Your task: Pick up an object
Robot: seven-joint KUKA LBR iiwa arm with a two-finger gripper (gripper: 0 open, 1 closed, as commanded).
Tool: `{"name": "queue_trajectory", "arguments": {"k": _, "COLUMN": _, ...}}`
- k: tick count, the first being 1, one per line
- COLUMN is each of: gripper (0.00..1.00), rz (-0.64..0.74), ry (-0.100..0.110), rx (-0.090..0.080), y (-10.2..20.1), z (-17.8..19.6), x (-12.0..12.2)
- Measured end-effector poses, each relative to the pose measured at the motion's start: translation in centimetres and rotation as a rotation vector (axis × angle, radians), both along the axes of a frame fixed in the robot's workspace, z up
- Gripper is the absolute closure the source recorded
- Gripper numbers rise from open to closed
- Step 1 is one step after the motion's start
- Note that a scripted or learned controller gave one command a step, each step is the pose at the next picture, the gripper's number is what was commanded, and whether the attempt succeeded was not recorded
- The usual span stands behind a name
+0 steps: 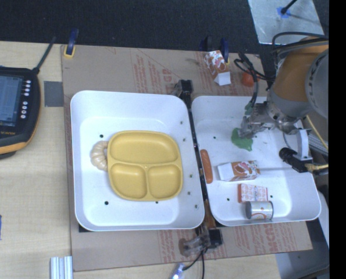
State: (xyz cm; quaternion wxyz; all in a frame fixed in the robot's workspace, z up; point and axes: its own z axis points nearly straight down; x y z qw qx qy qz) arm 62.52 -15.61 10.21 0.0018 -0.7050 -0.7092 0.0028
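Camera view has my claw [249,127] low in the right bin [219,205], touching the green toy [241,139] near the bin's far side; whether it is apart or clamped, I cannot tell.

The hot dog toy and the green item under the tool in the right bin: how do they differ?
The orange-brown hot dog toy is long and slim; the green soft-looking item is small and lumpy. The hot dog toy lies along the right white bin's left wall, far from the tool; the green item sits near the bin's middle, directly at the tool. Both rest on the same bin's floor.
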Motion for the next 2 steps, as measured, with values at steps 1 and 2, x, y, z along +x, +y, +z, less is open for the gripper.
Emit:
{"name": "queue_trajectory", "arguments": {"k": 1, "gripper": 0.0, "rz": 0.0, "ry": 0.0, "rx": 0.0, "y": 0.0, "z": 0.0, "x": 0.0}}
{"name": "queue_trajectory", "arguments": {"k": 2, "gripper": 0.0, "rz": 0.0, "ry": -0.004, "rx": 0.0, "y": 0.7, "z": -1.0, "x": 1.9}}
